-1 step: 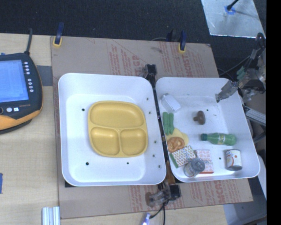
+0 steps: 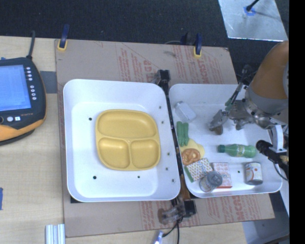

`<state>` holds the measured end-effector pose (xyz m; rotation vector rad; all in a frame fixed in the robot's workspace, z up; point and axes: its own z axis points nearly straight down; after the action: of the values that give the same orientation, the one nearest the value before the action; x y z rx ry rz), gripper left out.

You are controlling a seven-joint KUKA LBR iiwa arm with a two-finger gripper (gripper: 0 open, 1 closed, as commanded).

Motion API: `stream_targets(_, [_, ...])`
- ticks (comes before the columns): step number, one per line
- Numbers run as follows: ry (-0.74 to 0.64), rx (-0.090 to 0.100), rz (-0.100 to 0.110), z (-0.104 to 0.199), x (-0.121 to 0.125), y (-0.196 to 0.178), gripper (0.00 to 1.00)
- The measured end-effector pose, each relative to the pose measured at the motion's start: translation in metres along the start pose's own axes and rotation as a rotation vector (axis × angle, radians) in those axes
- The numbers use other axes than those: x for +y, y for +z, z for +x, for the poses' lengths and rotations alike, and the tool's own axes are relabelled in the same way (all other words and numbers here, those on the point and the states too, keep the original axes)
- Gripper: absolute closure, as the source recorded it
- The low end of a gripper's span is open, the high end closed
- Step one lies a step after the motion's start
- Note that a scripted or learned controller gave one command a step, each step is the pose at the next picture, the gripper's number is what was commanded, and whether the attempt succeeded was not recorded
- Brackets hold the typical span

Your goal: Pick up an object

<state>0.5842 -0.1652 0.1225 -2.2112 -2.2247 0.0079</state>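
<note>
Camera view: hand (image 2: 217, 122) low in right bin (image 2: 274, 189) (near green bottle (image 2: 237, 149)), finger spread unclear

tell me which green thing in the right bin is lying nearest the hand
The green plastic bottle lying on its side, just below the hand; the green stick-shaped piece lies farther off, by the bin's left wall.

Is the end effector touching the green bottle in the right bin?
Apart. The camera view shows bare white bin floor between the end effector and the green bottle, which lies on its side lower in the right bin.
</note>
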Motion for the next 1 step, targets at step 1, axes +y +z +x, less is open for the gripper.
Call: stream_targets(1, [-0.001, -0.002, -0.005, 0.0147, 0.0188, 0.0248, 0.00])
